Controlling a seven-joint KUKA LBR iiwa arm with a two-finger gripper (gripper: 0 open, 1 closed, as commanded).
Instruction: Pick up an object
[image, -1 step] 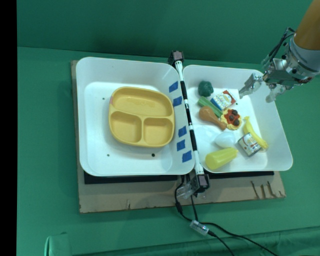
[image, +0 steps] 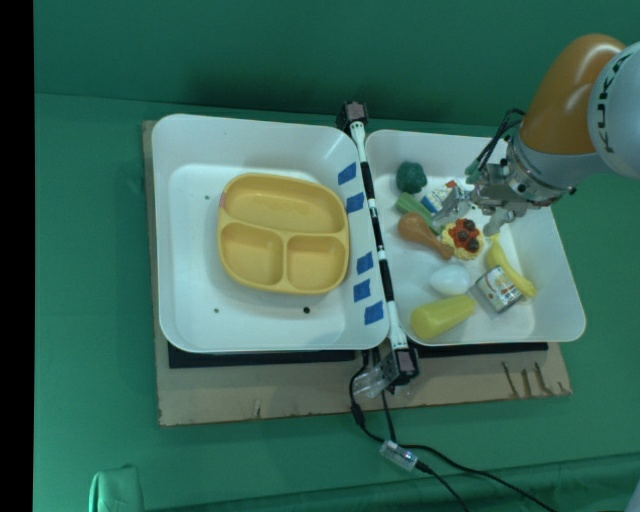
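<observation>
Small round tart (image: 464, 237), dark berries on top.

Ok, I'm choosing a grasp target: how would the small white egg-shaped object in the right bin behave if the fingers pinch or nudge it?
The small white egg-shaped object looks smooth and rounded, so it may squirt out of a pinch. Nudged, it would probably roll, likely toward the yellow bottle-shaped toy or the small labelled can lying close by. It seems light, probably plastic, so unlikely to break.
</observation>
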